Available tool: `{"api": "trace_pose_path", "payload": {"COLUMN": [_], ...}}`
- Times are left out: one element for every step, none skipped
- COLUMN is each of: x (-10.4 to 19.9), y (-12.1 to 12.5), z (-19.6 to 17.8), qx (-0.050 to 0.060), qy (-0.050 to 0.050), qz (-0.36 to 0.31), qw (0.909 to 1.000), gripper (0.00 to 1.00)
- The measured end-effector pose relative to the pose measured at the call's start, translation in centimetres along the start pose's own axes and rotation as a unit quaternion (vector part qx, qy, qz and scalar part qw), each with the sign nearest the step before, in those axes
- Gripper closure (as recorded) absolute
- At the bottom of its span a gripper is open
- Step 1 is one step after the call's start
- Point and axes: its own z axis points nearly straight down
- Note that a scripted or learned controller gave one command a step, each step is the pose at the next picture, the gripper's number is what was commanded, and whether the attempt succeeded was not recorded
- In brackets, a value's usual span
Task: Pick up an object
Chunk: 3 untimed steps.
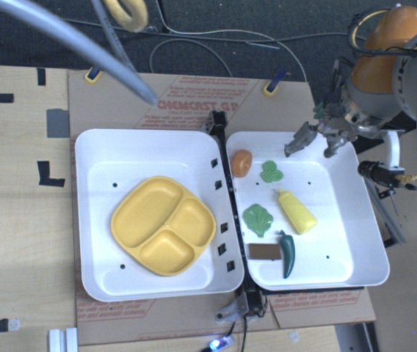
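The yellow three-compartment plate (164, 226) looks like smooth, slightly glossy plastic, as does the shallow white left bin (91, 196) holding it. Behind that bin lies a matt brown cardboard sheet (194, 101), perhaps printed paperboard.

My tabletop (17, 218) carries a cardboard sheet (194, 101). On that cardboard sit two white bins side by side: the left bin (91, 218) and the right bin (363, 248), touching.

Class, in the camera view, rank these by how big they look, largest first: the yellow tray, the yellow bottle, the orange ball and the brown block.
1. Yellow tray, by far.
2. Yellow bottle.
3. Brown block and orange ball look too alike to rank.
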Motion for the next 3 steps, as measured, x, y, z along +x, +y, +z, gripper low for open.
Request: {"api": "trace_pose_path", "payload": {"x": [0.1, 0.2, 0.0], "y": [0.2, 0.3, 0.0], "z": [-0.8, 5.7, 10.2], "qx": [-0.006, -0.004, -0.004], "qy": [-0.001, -0.001, -0.002], "qz": [-0.002, -0.002, -0.002], "qw": [1.0000, 1.0000, 1.0000], "gripper": [0.00, 0.00, 0.00]}}
